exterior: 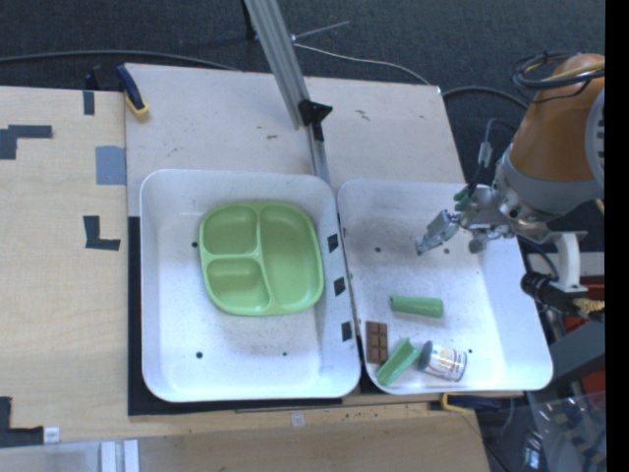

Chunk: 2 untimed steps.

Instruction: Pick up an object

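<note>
- Gripper (433, 236) hangs over the upper part of the right bin (511, 362), pointing left and down; whether it is spread or closed cannot be told, and nothing shows in it
- Green block (417, 307) lies below it, apart from it
- Near the bin's front edge sit a brown chocolate bar (377, 339), a second green piece (395, 361) and a small can (444, 361), close together
- Bare bin floor surrounds the gripper
- Left bin (162, 362) holds a green divided plate (261, 258)
- Both bins rest on the table (197, 116)

Bench (226, 116): 2 white bins side by side, left bin (162, 293) & right bin (511, 352); blue-yellow clamp (132, 90) far left.
</note>
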{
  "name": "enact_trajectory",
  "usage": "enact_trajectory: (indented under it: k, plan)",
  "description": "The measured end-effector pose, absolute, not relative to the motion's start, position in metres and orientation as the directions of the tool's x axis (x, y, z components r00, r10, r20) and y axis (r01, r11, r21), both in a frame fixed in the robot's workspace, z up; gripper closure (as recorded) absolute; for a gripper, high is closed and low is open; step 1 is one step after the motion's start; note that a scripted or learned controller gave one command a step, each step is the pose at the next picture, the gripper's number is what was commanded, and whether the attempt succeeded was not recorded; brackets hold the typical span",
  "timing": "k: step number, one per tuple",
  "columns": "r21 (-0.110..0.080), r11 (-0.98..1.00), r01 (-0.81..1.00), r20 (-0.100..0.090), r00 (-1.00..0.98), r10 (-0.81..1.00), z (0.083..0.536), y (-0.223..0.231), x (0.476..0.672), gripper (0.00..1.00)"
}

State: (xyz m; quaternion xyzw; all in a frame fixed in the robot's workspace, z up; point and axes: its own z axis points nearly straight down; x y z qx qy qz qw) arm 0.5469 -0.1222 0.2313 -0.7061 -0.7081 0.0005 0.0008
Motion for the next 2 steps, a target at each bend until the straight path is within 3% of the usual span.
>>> enact_trajectory:
  k: [1,2]
  plan:
    - [-0.002,0.002,1.0,0.0,-0.002,1.0,0.231,-0.122,0.547,0.0]
    - [-0.006,0.001,1.0,0.0,-0.001,1.0,0.187,-0.127,0.545,0.0]
